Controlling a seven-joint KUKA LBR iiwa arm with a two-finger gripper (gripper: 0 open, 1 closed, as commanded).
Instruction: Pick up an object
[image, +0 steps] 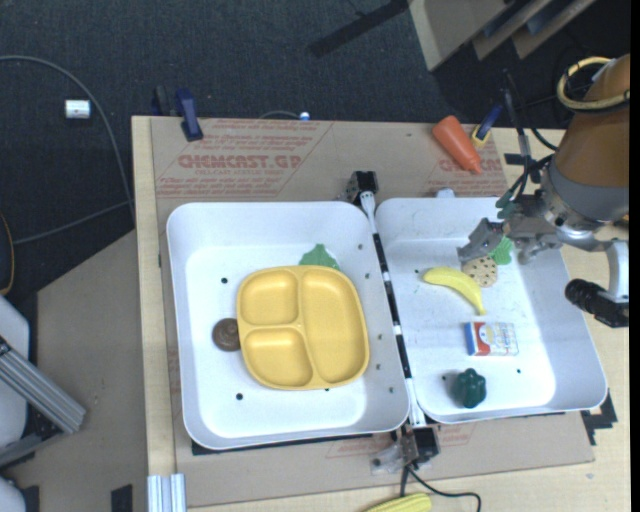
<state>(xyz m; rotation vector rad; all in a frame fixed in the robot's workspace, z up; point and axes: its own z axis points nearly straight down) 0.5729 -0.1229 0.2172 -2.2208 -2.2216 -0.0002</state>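
The claw hangs over the far part of the right bin. A biscuit lies just under and in front of it, with a banana touching the biscuit on the claw's left and nearer side. Further toward the near rim lies a small carton, and beyond that a pepper. Well to the claw's left, in the left bin, sits a divided plate, with a leaf-shaped piece behind it and a round piece at its left edge. Behind the claw, a carrot lies on the desk.
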